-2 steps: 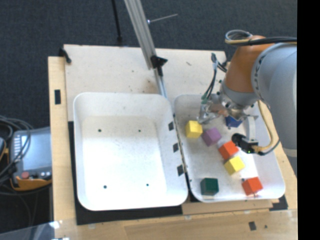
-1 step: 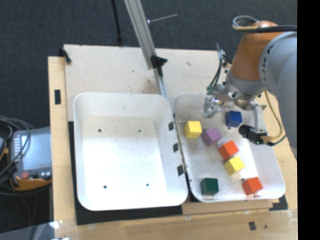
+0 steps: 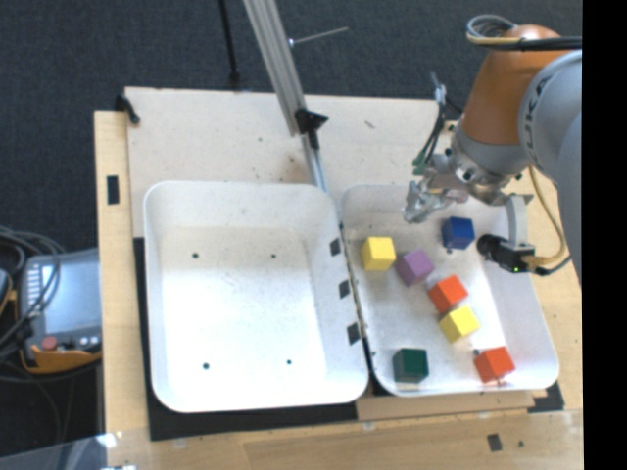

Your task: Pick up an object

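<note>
Apparently at the approach step, the grey two-finger gripper (image 3: 419,207) hovers over the right white bin (image 3: 534,306), its opening unreadable; next, descend onto the small blue cube (image 3: 458,231).

Seven small cubes lie scattered in the right bin (image 3: 529,311), all resting flat on its floor. A blue cube (image 3: 458,232) sits nearest the far rim. A yellow cube (image 3: 378,254) lies near the bin's left wall, with a purple cube (image 3: 415,266) just beside it. An orange cube (image 3: 449,293) touches a second yellow cube (image 3: 458,323). A dark green cube (image 3: 410,364) and a red-orange cube (image 3: 494,363) lie along the near rim, well apart
</note>
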Robot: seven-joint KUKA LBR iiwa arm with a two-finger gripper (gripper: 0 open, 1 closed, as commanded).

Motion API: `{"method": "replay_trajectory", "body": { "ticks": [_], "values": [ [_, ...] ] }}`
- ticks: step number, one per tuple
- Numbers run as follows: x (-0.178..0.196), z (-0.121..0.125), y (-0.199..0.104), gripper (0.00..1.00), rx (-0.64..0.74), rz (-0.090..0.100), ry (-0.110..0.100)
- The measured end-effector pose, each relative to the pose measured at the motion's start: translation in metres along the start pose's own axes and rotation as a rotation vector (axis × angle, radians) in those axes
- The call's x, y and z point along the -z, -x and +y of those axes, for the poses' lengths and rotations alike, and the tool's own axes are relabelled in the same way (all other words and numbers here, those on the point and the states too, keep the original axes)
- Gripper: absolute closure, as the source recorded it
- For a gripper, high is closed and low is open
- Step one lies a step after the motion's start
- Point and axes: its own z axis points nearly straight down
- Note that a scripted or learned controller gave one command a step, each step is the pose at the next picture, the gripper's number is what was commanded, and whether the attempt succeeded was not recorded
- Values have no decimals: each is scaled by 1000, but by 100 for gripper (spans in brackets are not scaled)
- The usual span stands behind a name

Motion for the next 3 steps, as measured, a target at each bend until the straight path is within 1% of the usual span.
{"method": "replay_trajectory", "body": {
  "ticks": [2,3],
  "values": [
    [31,0,-116,100,4,2,-1],
    [42,-14,-167,100,4,3,-4]
  ]
}}
